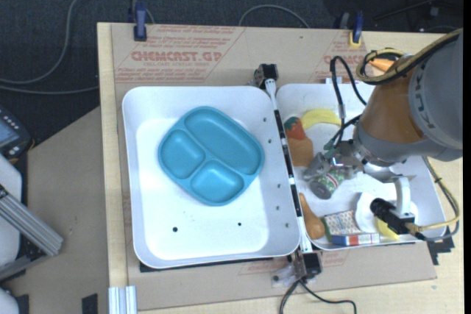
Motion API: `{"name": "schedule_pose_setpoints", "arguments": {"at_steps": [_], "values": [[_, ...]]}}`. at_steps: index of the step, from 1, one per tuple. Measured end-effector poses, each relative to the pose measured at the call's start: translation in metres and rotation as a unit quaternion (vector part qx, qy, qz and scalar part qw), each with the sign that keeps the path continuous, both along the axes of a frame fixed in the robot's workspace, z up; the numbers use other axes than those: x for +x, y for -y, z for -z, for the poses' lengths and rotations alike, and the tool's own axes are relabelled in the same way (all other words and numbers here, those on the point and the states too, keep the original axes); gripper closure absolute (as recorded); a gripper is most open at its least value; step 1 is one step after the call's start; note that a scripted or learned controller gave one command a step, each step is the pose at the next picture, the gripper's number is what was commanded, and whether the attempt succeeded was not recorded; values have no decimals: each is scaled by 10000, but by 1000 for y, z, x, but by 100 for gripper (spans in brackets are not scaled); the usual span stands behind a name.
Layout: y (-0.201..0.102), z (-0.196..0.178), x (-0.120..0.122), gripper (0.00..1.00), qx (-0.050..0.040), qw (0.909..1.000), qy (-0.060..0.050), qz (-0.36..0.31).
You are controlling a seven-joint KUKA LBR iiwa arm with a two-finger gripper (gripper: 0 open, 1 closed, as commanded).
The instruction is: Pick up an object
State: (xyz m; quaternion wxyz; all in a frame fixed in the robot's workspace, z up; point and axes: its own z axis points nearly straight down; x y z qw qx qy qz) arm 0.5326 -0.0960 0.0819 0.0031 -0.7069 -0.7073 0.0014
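Surface (pixel 110 158) carries two white bins. Left bin (pixel 147 232) holds blue divided plate (pixel 211 155). Right bin (pixel 434 195) crowded — my arm (pixel 412 114) reaches low there, hand (pixel 329 167) down on small jar (pixel 324 184) beside orange bottle (pixel 297 140), likely pick target. Grip state: cannot tell.

Arm (pixel 434 103): one KUKA iiwa, grey body w/ orange band (pixel 390 110) above wrist. Enters from right side of view, upper right, and slants down-left over the right-hand bin. Black cables loop along the orange section. Wrist: grey/metal, below the band, angled toward lower left. Tool (pixel 327 171): two-finger type, at arm's lower-left end, pointed down and low over the bin's left half. Finger spacing not legible from this angle.
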Motion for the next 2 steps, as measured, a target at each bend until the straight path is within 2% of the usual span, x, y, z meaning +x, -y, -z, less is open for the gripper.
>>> {"name": "schedule_pose_setpoints", "arguments": {"at_steps": [1,2], "values": [[-4,-2,-22,0,-3,10000,12,7],[-3,-14,-20,100,-12,10000,42,4]]}}
